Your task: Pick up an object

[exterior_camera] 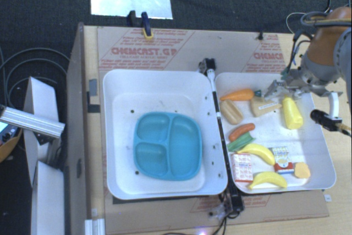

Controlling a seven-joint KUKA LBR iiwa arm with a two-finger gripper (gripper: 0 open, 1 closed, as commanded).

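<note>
- The right bin [324, 165] holds a scatter of toy food: a carrot [237, 95] at the top left, a bread roll [231, 111] just below it, and a tan block [262, 107] to their right.
- A corn cob [292, 113] stands beside the tan block.
- Lower down lie a sausage [242, 131], a green pepper [240, 143], two bananas [259, 153] [268, 179], a small carton [242, 167], a striped box [281, 158] and a cheese piece [302, 171].
- The gripper [275, 90] hangs low over the bin's top edge, just above the tan block; whether it is open or closed cannot be told.
- The left bin [118, 129] holds a blue divided plate [166, 146].
</note>
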